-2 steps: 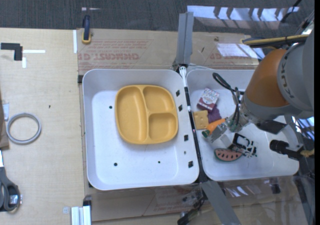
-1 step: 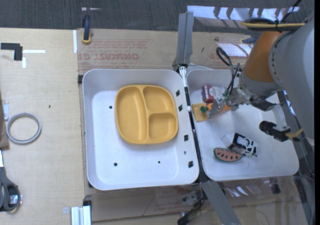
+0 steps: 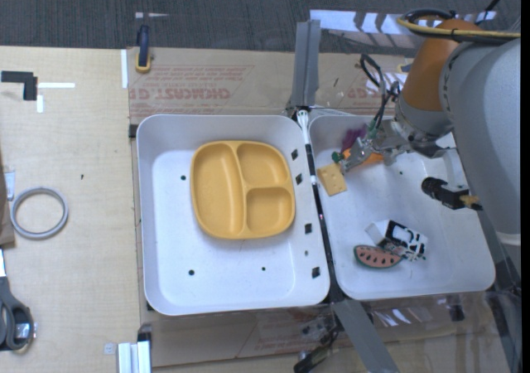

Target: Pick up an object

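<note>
Two white bins sit side by side. The left bin (image 3: 149, 222) holds one yellow plate (image 3: 243, 189) with three compartments, lying flat near the bin's centre.

The right bin (image 3: 439, 272) holds several loose things:
- One tan square cracker (image 3: 332, 180) at about 9 o'clock, close to the wall shared with the left bin.
- One watermelon slice (image 3: 377, 257) at about 6 o'clock.
- One black-and-white packet (image 3: 404, 239) just beside the slice, at its 1 o'clock.
- One small purple piece (image 3: 356, 134) and one green bit (image 3: 338, 156) at about 11 o'clock, both too small to identify.

On the bare bench at the left bin's 9 o'clock lie one grey ring (image 3: 37, 212) and, nearer the front edge, one pair of scissors (image 3: 12, 323).

The arm (image 3: 489, 114) reaches in from 3 o'clock and slants down across the right bin. Its orange band (image 3: 426, 73) is above the bin's far edge.

The gripper (image 3: 354, 157) is low in the 11 o'clock corner, between the purple piece and the cracker and just beside the green bit. I cannot tell how wide it is open, or whether it has hold of anything.
</note>
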Motion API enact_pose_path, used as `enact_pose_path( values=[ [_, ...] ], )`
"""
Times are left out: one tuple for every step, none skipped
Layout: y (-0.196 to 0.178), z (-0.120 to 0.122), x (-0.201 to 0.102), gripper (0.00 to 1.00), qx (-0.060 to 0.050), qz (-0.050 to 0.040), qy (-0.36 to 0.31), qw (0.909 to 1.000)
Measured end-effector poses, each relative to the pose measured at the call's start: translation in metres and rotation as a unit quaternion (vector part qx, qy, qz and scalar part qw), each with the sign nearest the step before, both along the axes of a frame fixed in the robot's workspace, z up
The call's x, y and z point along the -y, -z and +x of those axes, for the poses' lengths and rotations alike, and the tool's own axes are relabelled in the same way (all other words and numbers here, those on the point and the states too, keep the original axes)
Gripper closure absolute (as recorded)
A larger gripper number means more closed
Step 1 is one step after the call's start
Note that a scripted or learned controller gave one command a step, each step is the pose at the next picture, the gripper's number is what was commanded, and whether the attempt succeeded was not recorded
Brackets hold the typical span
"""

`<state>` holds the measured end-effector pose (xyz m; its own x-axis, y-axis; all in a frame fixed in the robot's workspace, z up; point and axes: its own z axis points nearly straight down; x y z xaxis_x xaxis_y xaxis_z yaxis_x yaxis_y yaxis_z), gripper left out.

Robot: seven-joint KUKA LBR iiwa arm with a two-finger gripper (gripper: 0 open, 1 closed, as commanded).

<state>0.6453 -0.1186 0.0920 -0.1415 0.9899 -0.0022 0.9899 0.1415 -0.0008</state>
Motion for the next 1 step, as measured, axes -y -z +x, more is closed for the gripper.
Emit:
enact_pose_path(
  values=[
    [-0.0665, 0.0141, 0.054, 0.0, 0.001, -0.0007, -0.121, 0.9927]
  ],
)
